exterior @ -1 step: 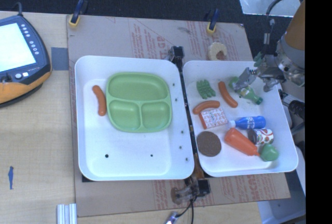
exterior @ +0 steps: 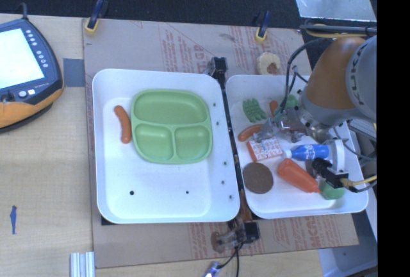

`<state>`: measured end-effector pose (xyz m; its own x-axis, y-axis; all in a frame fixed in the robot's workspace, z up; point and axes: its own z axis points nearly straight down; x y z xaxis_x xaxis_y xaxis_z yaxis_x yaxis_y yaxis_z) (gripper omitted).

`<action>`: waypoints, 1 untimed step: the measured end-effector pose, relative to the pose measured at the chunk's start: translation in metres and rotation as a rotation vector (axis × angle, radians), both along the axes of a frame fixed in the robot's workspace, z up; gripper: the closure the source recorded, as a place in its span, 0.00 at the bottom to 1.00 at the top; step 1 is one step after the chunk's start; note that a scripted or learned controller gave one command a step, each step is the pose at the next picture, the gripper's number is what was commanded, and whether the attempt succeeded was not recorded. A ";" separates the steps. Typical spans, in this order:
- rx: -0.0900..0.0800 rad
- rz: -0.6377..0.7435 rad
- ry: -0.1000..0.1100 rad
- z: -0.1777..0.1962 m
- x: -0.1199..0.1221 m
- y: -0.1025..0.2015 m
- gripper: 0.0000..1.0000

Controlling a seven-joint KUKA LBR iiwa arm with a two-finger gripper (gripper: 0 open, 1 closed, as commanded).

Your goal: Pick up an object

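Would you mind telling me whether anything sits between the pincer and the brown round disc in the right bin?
Yes. The pincer is low over the right bin, and the red-and-white packet lies between it and the brown disc. A sausage also lies beside the pincer.

My bench (exterior: 45, 173) is light wood, with a brown cardboard sheet (exterior: 166, 45) laid flat over its middle. Blue-and-yellow clamp (exterior: 95, 16) pins the sheet's far left corner, a second clamp (exterior: 261, 25) pins the far edge further right. Two white bins sit side by side on the sheet, touching: left bin (exterior: 160, 195), right bin (exterior: 349, 205). Teach pendant (exterior: 25, 74), orange-edged with grey screen, lies on bare wood at far left. A small cream ring-shaped thing (exterior: 269, 64) sits on the sheet just behind the right bin.
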<state>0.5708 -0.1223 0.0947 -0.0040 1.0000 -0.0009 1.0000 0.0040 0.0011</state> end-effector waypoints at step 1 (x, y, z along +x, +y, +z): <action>0.002 -0.001 0.005 -0.003 0.070 0.008 0.00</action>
<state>0.6404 -0.1143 0.0920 -0.0029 1.0000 0.0009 1.0000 0.0029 -0.0034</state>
